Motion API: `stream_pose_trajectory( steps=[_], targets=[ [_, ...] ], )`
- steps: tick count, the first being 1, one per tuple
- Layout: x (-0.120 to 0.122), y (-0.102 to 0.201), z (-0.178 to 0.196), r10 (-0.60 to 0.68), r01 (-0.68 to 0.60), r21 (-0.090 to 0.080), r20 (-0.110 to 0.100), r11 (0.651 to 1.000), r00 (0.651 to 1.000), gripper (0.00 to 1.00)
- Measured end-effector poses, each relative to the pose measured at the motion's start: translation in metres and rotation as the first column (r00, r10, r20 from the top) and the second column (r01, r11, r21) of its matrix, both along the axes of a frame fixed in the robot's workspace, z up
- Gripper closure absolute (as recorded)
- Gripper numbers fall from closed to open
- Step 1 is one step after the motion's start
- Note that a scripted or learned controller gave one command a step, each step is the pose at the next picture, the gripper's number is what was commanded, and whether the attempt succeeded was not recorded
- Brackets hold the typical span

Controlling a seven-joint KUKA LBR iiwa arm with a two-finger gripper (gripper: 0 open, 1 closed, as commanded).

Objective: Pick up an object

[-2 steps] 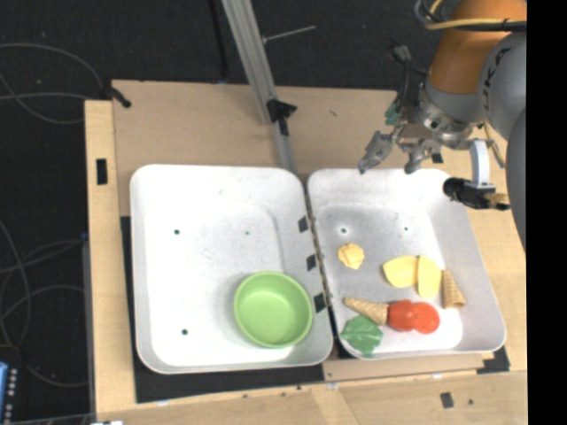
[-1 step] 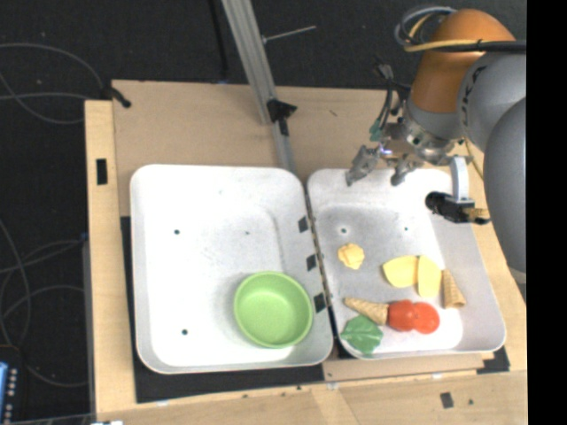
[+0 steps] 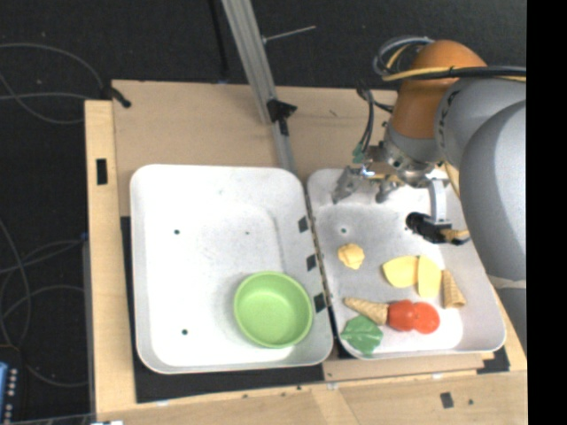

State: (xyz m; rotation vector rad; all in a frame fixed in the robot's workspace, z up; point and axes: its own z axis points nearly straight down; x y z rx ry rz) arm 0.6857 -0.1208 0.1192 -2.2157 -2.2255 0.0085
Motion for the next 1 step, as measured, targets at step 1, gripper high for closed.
stream_pose_trajectory(
  steps=[1],
  targets=[
    [0.0025,-0.0009,0.0163,0.001,-0.001,-0.001,0.009,1.0,1.0,1.0]
  ],
)
